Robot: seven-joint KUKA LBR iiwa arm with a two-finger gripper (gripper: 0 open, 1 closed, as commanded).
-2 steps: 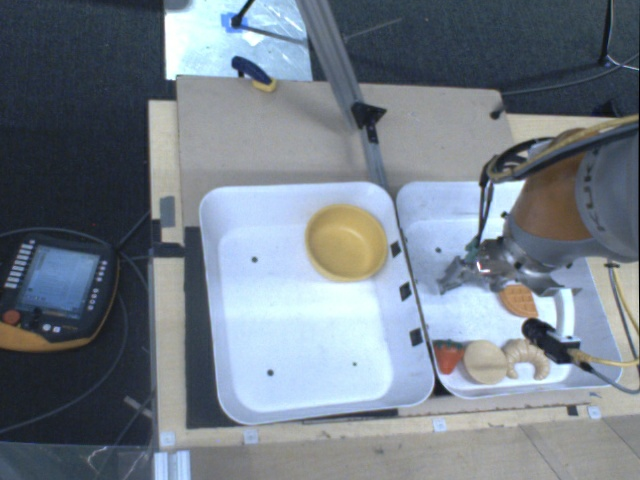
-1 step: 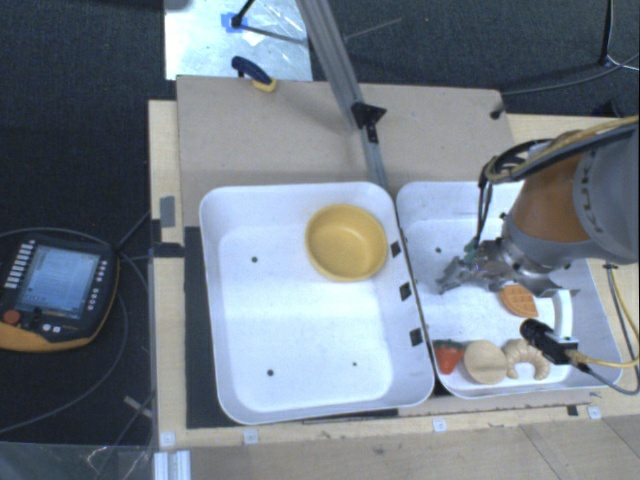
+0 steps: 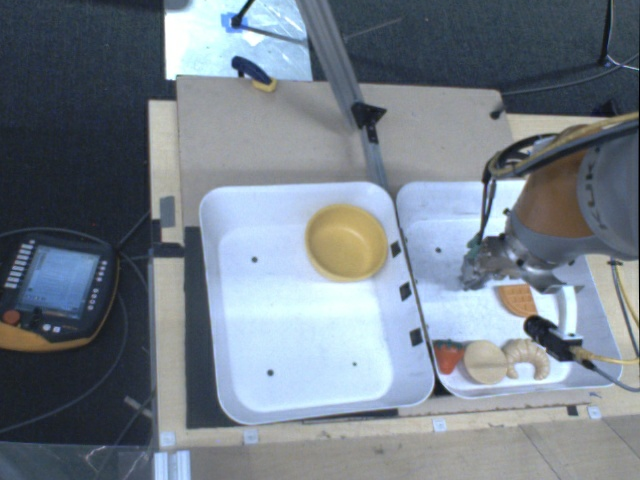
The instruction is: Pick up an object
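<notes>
Over the right bin (image 3: 440, 218) I see the arm (image 3: 575, 203) reaching in, its end effector (image 3: 478, 271) low above the bin floor; I cannot tell its state from this angle. Just beside it lies an orange waffle piece (image 3: 517, 299). Along the near wall sit a red-and-green item (image 3: 448, 356), a tan round piece (image 3: 484, 361) and a croissant (image 3: 528, 356). A yellow bowl (image 3: 346, 242) rests in the left bin (image 3: 260, 368) on the counter (image 3: 260, 128).
</notes>
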